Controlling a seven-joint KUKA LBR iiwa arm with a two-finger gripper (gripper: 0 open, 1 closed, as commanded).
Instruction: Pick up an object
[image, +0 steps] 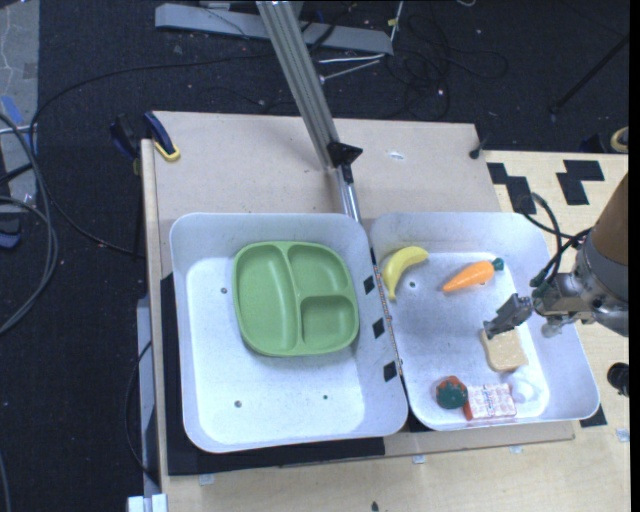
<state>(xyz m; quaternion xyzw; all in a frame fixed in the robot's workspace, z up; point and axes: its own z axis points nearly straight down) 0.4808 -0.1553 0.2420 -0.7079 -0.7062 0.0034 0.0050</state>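
Observation:
The right bin holds a yellow banana at its back left, an orange carrot at the back, a tan bread slice at the right, a red-and-green strawberry and a small red-and-white carton at the front. My gripper reaches in from the right and hangs just above the bread slice's back edge. The dark fingers look slightly apart, with nothing seen between them.
The left bin carries a green divided plate. A metal pole slants down from the top to the joint between the bins. Black clips line the seam between the bins.

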